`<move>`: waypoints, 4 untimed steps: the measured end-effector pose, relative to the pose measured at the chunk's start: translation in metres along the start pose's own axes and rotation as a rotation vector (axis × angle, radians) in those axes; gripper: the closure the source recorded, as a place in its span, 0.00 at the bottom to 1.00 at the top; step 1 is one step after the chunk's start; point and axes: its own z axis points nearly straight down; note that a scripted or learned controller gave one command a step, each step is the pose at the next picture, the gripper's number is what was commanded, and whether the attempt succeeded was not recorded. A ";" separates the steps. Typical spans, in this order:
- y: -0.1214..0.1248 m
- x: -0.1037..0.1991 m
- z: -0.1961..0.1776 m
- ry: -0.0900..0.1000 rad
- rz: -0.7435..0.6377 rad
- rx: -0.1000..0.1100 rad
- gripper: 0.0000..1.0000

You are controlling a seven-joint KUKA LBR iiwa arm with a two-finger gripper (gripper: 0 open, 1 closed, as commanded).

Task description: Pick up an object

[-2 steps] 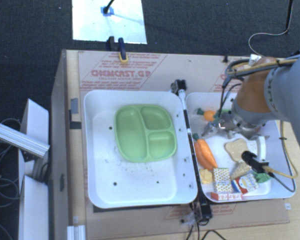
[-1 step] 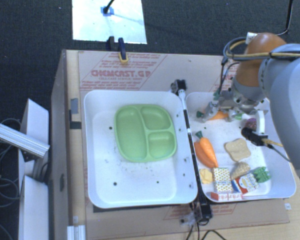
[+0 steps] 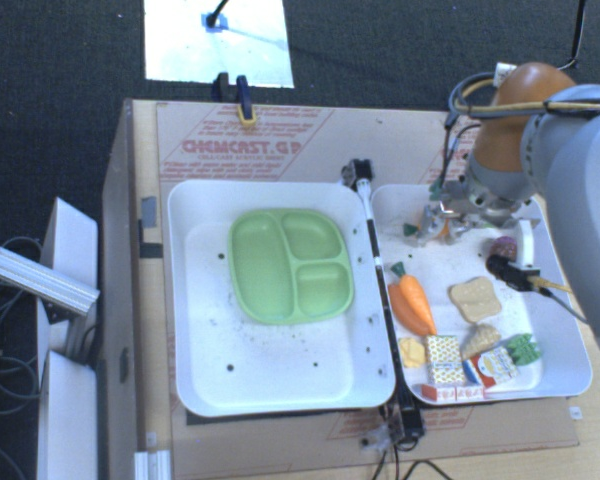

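Since the job is just to pick up an object, I'm going for whatever sits closest, and that's the carrot (image 3: 412,303). My end effector (image 3: 438,220) hangs low over the far left part of the right bin (image 3: 558,323), just right of the wall where the two bins meet.

The carrot lies on the near side of it and a touch left, close along that same wall. They're apart, not touching, with bare bin floor between them. The carrot's long axis runs far to near on a slight slant. The leafy green end points far and left, up toward the end effector, and the orange tip points near and right.

I can't tell from this angle whether the end effector is spread or pressed together, since the wrist hides most of it. There's a blurry bit of green and orange down beside it that I can't identify, so I'm not claiming to hold anything.

The bread slice (image 3: 475,298) is just right of the carrot, a little farther off for me. A small heap of other stuff sits along the near edge. The green plate (image 3: 290,265) in the left bin (image 3: 280,363) is well apart.

My guess is I need to come toward the near side and grip across the carrot, left to right. That wall on its left looks tight though.
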 end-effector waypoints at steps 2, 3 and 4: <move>0.005 0.063 -0.097 -0.008 0.000 -0.049 0.00; 0.010 0.021 -0.010 -0.008 0.001 -0.050 0.00; -0.057 0.013 0.007 -0.007 0.005 -0.046 0.00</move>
